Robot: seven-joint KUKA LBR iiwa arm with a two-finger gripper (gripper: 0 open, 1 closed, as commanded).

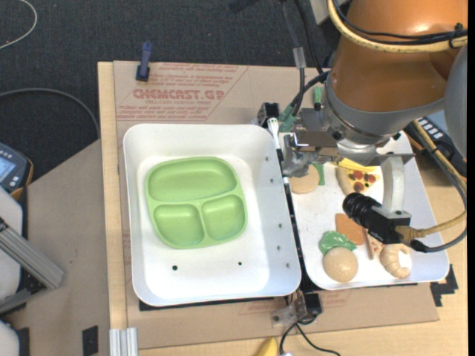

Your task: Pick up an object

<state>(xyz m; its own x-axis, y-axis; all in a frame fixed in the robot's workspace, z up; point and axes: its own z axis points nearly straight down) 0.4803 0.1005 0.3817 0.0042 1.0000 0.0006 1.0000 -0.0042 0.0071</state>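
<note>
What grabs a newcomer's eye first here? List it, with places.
The big orange and grey arm looms over the right bin, hiding much of it. In the left bin lies a bright green divided tray, alone on the white. Near the right bin's front sits a small heap of toy foods, among them a round tan bun.

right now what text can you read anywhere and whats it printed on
"CHEMCAST G P": red print on the brown protective sheet behind the left bin.
Smaller red lines above and below it on the same sheet: too blurred to read.
Faint red print on the sheet's front edge: unreadable.
</note>
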